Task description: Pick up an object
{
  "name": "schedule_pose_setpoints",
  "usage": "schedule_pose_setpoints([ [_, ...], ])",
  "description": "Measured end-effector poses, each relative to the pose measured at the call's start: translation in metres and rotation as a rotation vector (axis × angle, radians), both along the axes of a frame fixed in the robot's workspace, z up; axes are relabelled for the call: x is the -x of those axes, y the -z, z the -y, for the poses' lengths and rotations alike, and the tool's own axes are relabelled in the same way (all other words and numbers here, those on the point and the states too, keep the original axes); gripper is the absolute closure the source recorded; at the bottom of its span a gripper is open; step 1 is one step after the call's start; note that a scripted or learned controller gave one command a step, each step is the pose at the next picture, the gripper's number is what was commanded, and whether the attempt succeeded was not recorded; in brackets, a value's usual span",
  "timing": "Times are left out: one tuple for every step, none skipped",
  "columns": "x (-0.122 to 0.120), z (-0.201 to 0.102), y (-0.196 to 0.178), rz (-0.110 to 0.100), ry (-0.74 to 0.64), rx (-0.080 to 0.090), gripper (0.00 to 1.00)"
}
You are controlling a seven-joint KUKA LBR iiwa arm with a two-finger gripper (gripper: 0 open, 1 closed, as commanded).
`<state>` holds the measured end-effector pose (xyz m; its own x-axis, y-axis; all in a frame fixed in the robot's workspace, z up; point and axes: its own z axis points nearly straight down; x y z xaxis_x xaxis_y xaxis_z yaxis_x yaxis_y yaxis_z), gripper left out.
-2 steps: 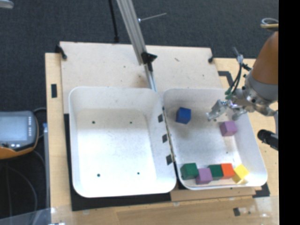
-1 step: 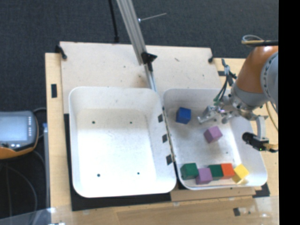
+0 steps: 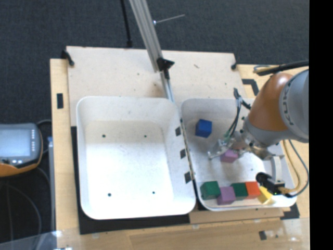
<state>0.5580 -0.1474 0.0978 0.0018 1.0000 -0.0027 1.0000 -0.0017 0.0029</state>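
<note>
Bins sit side by side on the bench point(image 3: 130, 72); the left bin point(image 3: 88, 113) shows only bare white floor with a few dark specks; the right bin point(image 3: 197, 108) holds all the blocks. A blue cube point(image 3: 204, 128) lies alone in the upper part of that bin, well apart from the rest; a row runs along the near wall: a green block point(image 3: 210, 189), a purple block point(image 3: 226, 195), a second green block point(image 3: 240, 190), an orange block point(image 3: 252, 189) and a yellow piece point(image 3: 265, 196) at the right end, each touching or just beside its neighbour. A small pink block point(image 3: 229, 156) lies mid-bin, between the cube and the row.

The row crowds the near wall; the middle of the right bin's floor is open, as is the whole left bin. The arm point(image 3: 276, 108) covers the bin's right side.

The gripper point(image 3: 225, 151) hangs just over the pink block, its metal fingers point(image 3: 216, 153) beside the block's left and top; whether they are open or pinching the block I cannot tell.
</note>
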Motion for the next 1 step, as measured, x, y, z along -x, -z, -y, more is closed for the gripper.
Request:
schedule_pose_setpoints([
  [-0.0018, 0.0025, -0.0110, 0.003, 0.010, -0.001, 1.00],
])
